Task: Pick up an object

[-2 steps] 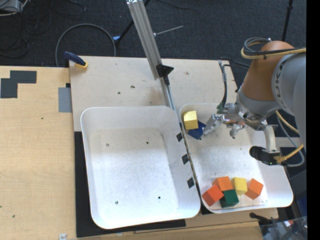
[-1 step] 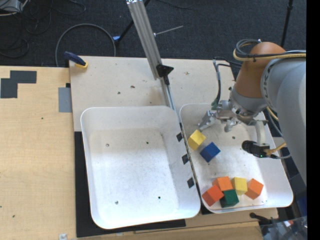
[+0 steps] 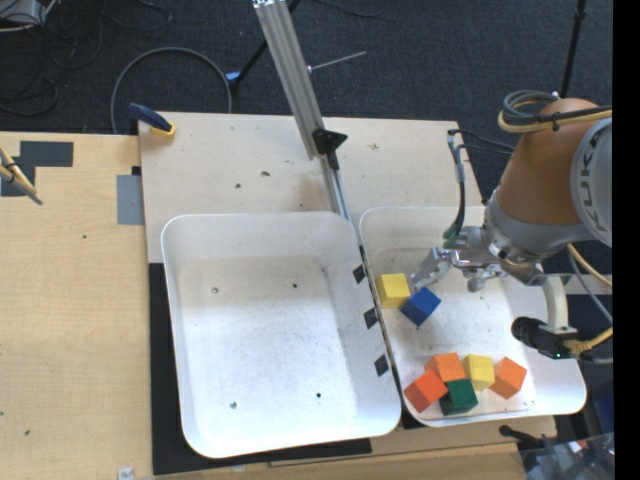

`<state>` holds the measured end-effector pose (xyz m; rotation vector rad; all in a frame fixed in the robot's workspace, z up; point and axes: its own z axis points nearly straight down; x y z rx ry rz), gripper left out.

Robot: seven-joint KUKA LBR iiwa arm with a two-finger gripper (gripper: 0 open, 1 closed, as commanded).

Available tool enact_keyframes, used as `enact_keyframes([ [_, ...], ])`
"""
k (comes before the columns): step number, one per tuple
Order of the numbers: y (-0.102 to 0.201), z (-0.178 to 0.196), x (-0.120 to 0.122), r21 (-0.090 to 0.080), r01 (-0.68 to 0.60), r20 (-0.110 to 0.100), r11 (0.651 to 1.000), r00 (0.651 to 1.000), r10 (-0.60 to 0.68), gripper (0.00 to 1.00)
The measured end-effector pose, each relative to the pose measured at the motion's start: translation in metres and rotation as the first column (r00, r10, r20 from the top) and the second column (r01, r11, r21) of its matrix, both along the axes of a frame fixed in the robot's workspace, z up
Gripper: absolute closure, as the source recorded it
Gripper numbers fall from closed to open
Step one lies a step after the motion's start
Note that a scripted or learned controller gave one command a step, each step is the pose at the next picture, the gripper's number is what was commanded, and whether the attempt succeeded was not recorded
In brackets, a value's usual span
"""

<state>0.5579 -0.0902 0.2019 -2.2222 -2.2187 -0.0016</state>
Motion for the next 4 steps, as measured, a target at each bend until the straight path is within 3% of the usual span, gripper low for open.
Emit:
enact_keyframes([
  [1,-0.019,-0.082,-0.037,0.000,0.001,-0.013,1.000,1.000,-0.001,0.00],
  [2,-0.019,-0.078,-0.035,-0.001,0.002,-0.003,1.000,1.000,-0.002,0.00],
  [3,0.020,-0.008,-0.024,0.000,-0.006,0.005,1.000,1.000,0.006,0.00],
  [4,-0.017,-0.111,0.028,-0.001,-0.001,0.003,1.000,1.000,0.001,0.00],
])
